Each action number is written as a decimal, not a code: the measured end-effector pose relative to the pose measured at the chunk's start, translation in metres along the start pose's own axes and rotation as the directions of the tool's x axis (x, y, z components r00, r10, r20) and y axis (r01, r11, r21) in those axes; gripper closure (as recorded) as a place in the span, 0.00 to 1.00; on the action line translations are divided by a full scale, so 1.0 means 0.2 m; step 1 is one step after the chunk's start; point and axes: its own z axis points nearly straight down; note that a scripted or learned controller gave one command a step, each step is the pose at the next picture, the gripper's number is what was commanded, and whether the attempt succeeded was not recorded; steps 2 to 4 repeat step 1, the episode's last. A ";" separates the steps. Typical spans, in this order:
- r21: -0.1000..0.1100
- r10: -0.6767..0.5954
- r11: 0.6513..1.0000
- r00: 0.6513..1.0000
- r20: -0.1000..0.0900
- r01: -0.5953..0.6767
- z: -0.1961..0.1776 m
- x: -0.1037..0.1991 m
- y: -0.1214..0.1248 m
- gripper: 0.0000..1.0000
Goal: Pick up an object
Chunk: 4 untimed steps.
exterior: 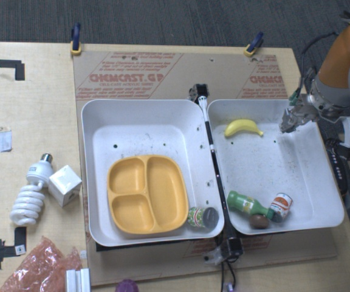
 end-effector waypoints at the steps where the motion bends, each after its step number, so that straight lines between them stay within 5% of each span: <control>1: 0.000 0.000 1.000 1.000 0.000 0.000 0.00 0.00 0.00 0.00; 4: 0.000 0.000 1.000 1.000 0.000 0.000 0.00 0.00 0.00 0.00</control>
